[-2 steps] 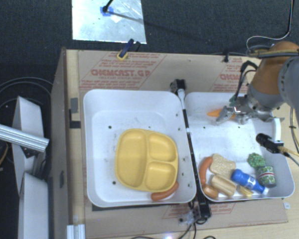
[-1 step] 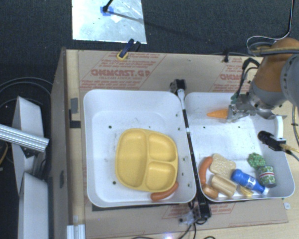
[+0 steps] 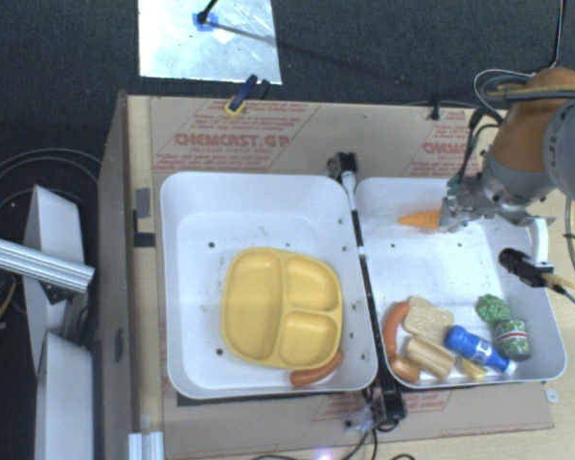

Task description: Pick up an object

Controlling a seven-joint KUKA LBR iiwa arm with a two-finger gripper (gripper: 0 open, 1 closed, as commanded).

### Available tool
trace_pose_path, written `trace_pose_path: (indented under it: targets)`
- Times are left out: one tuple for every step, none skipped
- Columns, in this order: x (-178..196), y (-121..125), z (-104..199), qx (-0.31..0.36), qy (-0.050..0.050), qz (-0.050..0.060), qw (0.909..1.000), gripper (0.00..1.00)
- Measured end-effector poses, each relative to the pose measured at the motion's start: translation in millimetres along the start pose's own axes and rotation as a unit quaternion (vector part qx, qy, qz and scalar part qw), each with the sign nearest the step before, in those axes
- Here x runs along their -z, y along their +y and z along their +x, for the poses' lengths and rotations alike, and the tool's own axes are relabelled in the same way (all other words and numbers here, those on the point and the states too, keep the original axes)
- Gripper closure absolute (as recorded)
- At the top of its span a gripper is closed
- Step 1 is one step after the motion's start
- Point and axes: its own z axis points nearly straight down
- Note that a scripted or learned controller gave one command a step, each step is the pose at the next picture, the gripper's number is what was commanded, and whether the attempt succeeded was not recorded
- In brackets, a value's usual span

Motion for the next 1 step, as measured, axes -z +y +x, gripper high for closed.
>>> trace_pose_path:
  targets:
    - [10.9,1.0,-0.2,0.000,0.000,-0.002,1.0000,1.00]
